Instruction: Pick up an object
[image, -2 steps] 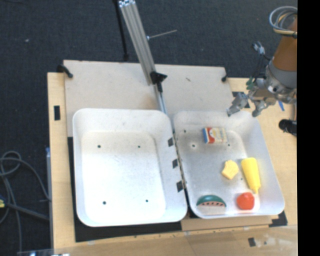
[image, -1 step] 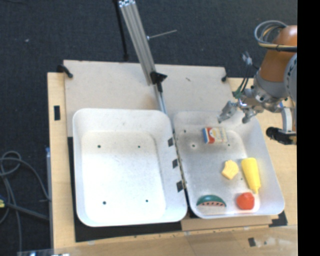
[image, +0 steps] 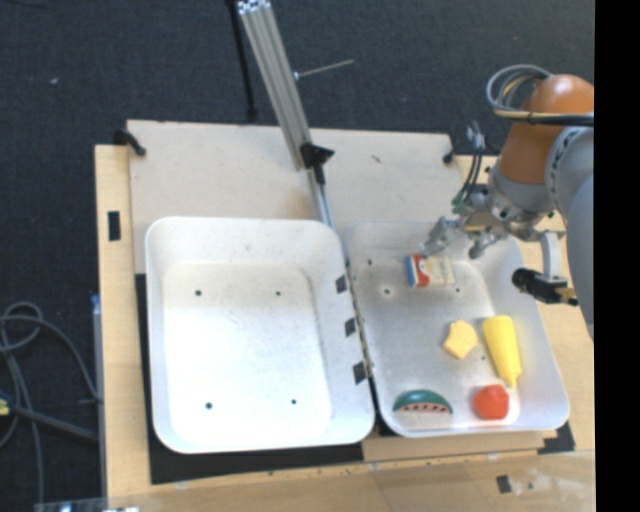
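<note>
The bench (image: 240, 170) carries two white bins side by side, so that objects can go from one to the other. The left bin (image: 250, 330) has only a bare floor. The right bin (image: 395, 330) holds all the objects, so a pick must happen there. The arm (image: 545, 130) reaches in from the right and bends down over the far end of this bin. Its gripper (image: 452, 240) hangs just above and behind a small carton (image: 428, 271), probably the target. I cannot tell the gripper's state. Nearer the front lie a corn cob (image: 502, 348), a cheese piece (image: 460, 340), a melon slice (image: 422, 403) and a tomato (image: 491, 402).
</note>
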